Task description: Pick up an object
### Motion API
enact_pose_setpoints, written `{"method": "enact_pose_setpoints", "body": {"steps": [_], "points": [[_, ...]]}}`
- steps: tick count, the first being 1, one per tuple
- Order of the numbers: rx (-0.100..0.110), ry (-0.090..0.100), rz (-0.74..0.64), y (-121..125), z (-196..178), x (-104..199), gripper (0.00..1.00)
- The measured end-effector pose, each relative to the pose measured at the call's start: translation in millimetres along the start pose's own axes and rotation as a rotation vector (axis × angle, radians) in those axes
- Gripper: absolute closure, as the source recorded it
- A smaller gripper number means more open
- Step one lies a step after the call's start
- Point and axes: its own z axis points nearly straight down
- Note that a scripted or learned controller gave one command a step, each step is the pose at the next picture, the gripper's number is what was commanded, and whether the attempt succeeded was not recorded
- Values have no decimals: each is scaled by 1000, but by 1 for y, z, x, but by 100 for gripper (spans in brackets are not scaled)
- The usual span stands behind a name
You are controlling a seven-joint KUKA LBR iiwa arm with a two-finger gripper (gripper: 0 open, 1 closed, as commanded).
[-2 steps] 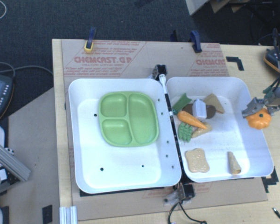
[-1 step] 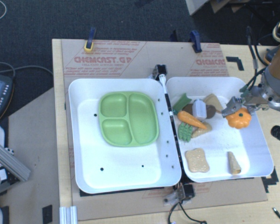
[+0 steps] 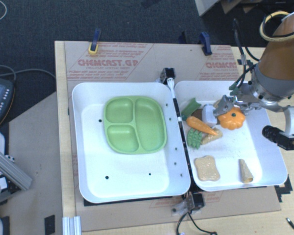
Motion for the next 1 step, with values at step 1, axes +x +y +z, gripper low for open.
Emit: {"method": "enact_pose_setpoints", "body": {"steps": [1], "points": [[1, -1, 3, 16, 11, 50, 100]]}}
